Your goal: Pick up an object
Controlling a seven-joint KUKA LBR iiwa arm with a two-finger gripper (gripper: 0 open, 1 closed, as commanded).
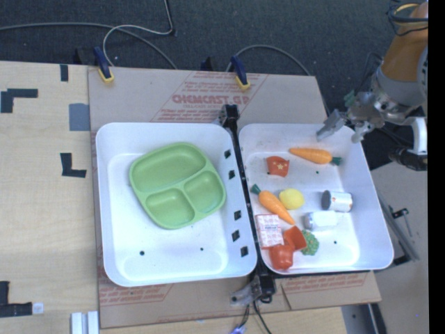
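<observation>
Green divided plate in left bin, toy foods in right bin

1. The arm enters at the upper right of the frame, orange band uppermost.
2. Its gripper hangs lower left of the wrist (fingers spread, nothing between them).

Even, bright overhead light fills the scene; the white bins glare slightly, shadows are faint, and detail is soft.
</observation>
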